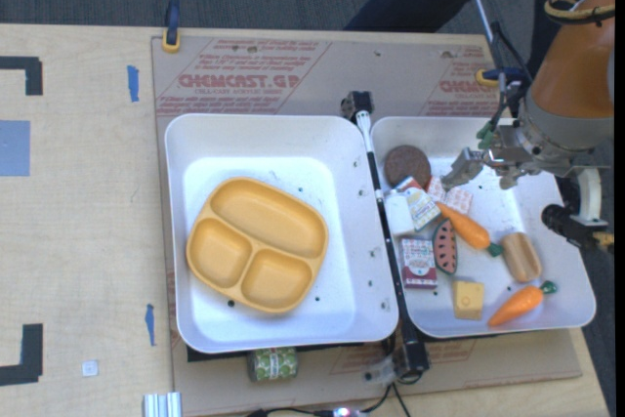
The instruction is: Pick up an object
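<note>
Two white bins side by side on bench. Left bin (pixel 186 146): yellow three-compartment plate (pixel 256 244), lying flat. Right bin (pixel 576 308): brown round cookie (pixel 406 162), small cartons (pixel 418 208), watermelon slice (pixel 447 249), two carrots (pixel 463 228) (pixel 518 304), hot dog bun (pixel 521 257), cheese wedge (pixel 469 299). Arm enters from right; gripper (pixel 467 169) hangs over right bin, above the cartons. Green can (pixel 273 364) on bench just below left bin.

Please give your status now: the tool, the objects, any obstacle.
Tool over right bin, holding nothing. Toy food in a pile below, carrot nearest. Yellow tray in left bin.
</note>
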Tool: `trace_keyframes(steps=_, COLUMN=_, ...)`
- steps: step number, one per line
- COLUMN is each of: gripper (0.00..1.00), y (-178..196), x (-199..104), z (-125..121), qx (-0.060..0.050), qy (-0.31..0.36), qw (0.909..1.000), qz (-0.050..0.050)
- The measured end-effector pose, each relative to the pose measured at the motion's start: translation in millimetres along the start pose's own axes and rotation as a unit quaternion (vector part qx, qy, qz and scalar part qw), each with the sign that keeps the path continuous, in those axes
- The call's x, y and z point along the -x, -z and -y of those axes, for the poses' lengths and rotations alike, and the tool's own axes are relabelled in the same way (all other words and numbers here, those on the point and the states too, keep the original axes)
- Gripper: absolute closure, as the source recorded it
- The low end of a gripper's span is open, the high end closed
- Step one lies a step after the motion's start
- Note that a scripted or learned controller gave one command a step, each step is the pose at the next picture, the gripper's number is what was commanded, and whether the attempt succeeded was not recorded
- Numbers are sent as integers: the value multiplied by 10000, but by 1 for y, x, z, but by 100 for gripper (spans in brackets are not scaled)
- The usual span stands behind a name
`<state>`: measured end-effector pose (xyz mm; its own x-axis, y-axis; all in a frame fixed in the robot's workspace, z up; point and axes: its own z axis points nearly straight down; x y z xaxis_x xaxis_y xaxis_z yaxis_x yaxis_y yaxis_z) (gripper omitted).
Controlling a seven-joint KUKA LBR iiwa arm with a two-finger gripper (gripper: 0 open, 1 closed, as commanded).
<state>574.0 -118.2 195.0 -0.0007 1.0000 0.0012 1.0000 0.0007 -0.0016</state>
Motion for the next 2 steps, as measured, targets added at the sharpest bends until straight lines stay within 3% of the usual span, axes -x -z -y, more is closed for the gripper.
trace_keyframes(steps=1, gripper=0, y=-92, x=-7, z=-24, qx=63, qy=4, qw=10000, qz=-2)
trace_keyframes(steps=2, gripper=0, y=-100, x=-20, z=-14, qx=162, qy=-14, qw=9998, qz=69)
